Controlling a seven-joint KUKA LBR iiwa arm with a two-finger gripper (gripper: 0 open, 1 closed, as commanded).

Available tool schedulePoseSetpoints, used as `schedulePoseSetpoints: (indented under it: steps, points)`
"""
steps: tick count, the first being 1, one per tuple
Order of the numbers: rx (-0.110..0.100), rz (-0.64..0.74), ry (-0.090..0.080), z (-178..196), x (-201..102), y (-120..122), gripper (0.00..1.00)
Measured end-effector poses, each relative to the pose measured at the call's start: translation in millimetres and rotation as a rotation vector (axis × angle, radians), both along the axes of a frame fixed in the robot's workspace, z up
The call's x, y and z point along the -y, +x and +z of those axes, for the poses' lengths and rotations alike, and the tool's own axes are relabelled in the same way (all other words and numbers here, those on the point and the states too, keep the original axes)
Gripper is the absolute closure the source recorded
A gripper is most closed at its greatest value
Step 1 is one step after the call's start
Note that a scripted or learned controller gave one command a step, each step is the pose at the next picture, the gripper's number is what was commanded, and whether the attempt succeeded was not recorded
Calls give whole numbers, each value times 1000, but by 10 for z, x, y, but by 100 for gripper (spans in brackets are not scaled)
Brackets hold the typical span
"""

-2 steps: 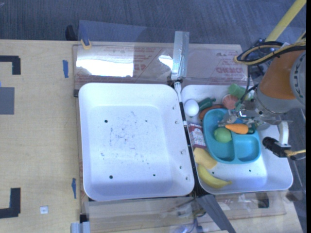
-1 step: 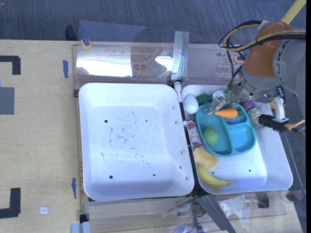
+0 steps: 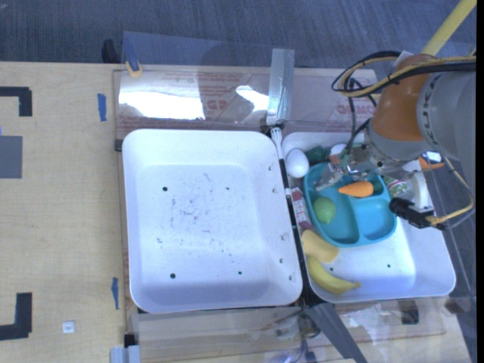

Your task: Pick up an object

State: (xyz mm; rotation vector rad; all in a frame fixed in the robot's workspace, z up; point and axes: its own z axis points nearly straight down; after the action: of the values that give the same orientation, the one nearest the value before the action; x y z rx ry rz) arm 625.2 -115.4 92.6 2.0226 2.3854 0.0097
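The arm [image 3: 442,112] enters from the right edge of the frame, its orange band [image 3: 397,108] above the wrist. The gripper [image 3: 349,166] sits low over the upper part of the right bin [image 3: 423,274], above the top end of a blue tray [image 3: 370,221]. Cables and the wrist body cover the fingers, so their opening cannot be told, nor whether anything is between them.

The right bin holds several things crowded into its left and upper part. The blue tray lies at a slant across the middle. A green ball [image 3: 324,210] rests in the tray's left compartment. An orange carrot [image 3: 356,190] lies across the tray's upper end, just below the gripper. A white egg [image 3: 296,161] sits in the bin's upper left corner, beside the tray. A yellow banana [image 3: 325,267] lies below the tray, near the bin's left wall, with a second yellow piece touching its upper end. A narrow packet [image 3: 299,206] stands along the left wall between the egg and the banana.

The left bin [image 3: 204,218] occupies the centre of the frame, its floor marked with faint scuffs. Black cables [image 3: 359,78] loop above the wrist in the upper right.
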Motion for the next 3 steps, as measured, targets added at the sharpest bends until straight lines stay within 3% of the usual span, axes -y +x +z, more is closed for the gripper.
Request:
schedulePoseSetpoints:
  steps: [1, 2, 3]
  points:
    - [13, 0, 0, 155, 1, 37, 100]
    - [-5, -63, 7, 970, -771, 440, 100]
    - [-14, 47, 2, 1064, -39, -383, 100]
